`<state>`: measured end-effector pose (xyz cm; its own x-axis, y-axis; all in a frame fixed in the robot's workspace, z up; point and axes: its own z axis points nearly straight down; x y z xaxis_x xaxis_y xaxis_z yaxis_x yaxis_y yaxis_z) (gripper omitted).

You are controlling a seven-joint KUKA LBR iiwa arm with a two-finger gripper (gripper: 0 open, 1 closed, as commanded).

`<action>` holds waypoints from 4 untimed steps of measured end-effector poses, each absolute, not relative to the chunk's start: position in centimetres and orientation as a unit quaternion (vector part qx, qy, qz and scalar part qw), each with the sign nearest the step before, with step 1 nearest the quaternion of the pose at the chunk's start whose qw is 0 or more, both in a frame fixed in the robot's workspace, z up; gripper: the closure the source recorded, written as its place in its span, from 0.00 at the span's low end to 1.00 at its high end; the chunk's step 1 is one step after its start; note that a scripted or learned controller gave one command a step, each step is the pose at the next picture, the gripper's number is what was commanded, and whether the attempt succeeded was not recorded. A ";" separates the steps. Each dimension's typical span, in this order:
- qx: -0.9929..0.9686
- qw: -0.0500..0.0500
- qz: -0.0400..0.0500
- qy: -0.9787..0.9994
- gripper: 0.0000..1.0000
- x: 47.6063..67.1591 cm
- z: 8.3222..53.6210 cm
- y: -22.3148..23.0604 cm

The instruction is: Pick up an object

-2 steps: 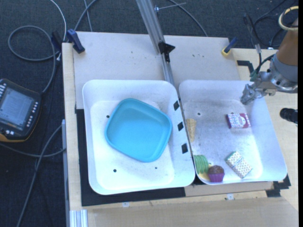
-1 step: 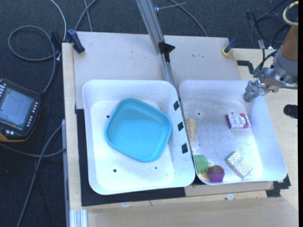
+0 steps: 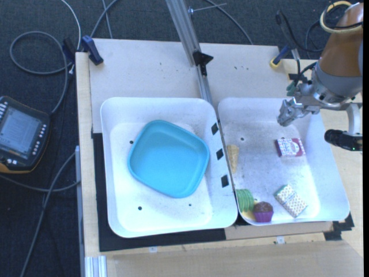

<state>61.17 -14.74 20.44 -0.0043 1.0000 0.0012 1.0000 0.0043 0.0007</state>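
Note:
My gripper (image 3: pixel 286 115) hangs over the upper right part of the right bin (image 3: pixel 253 111), above and slightly left of a small red and white packet (image 3: pixel 289 147). Nothing shows between its fingers. A patterned green and white box (image 3: pixel 291 200) lies near the bin's lower right. A purple cupcake-like toy (image 3: pixel 263 211) and a green toy (image 3: pixel 245 199) sit at the lower left corner. A pale yellow cone-shaped piece (image 3: pixel 232 154) rests by the bin's left wall.
The left bin (image 3: pixel 115 120) holds a light blue square plate (image 3: pixel 169 157). A metal rail (image 3: pixel 184 25) slants down between the bins. A teach pendant (image 3: pixel 20 133) and cables lie on the dark floor to the left.

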 end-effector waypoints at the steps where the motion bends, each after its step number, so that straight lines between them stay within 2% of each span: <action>1: -0.705 0.000 -0.001 -0.709 1.00 62.8 20.9 -9.3; 3: -0.706 0.000 -0.001 -0.708 1.00 63.7 21.0 0.0; 4: -0.705 0.000 -0.001 -0.709 1.00 63.8 22.6 5.8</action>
